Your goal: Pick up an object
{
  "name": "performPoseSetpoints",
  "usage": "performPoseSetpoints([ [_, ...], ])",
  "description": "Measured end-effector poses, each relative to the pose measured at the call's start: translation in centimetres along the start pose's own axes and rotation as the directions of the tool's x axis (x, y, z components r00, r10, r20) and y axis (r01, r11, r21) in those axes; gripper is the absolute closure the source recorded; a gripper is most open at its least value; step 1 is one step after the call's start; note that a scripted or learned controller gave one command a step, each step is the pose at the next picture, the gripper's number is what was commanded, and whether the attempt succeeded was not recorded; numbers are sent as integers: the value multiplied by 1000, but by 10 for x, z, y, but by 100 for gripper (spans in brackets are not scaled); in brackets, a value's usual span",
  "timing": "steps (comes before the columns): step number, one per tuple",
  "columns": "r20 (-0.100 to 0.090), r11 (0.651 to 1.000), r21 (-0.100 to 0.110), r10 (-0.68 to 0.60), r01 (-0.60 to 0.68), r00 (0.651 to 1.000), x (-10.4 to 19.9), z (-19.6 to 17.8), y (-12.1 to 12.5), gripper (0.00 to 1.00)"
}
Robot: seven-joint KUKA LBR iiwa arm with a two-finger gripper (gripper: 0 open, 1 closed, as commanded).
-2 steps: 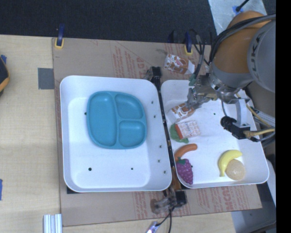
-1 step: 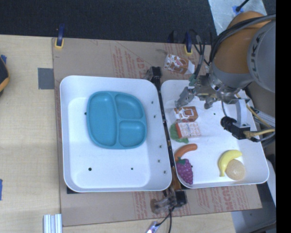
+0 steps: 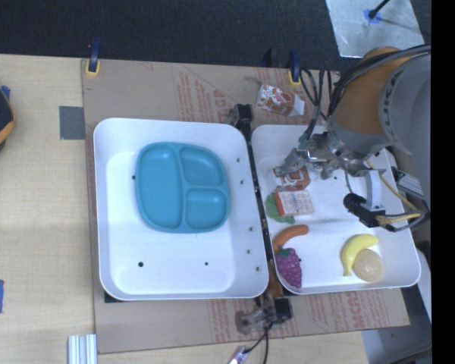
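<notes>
Claw (image 3: 297, 167) over right bin (image 3: 409, 279), just above snack packet (image 3: 294, 202); finger state unclear.

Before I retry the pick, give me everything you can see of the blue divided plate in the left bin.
The blue divided plate is a light blue tray with rounded corners, plastic by its look, split by raised ridges into three compartments: one large on the left, two smaller on the right. It lies flat and right side up on the floor of the left bin, toward the far side. Nothing lies in it, and the gripper is over the other bin.
</notes>
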State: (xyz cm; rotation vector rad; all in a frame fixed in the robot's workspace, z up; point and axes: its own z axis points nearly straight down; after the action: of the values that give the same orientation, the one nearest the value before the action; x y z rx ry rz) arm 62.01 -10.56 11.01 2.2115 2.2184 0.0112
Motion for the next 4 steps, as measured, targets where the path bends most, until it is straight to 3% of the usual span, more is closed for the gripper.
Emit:
performPoseSetpoints([
  [1,-2,1000,11,-2,2,1000,-17,17,29,0],
  [3,-1,1000,16,-1,1,1000,3,18,-71,0],
  [4,1,1000,17,-6,6,1000,2,8,-71,100],
])
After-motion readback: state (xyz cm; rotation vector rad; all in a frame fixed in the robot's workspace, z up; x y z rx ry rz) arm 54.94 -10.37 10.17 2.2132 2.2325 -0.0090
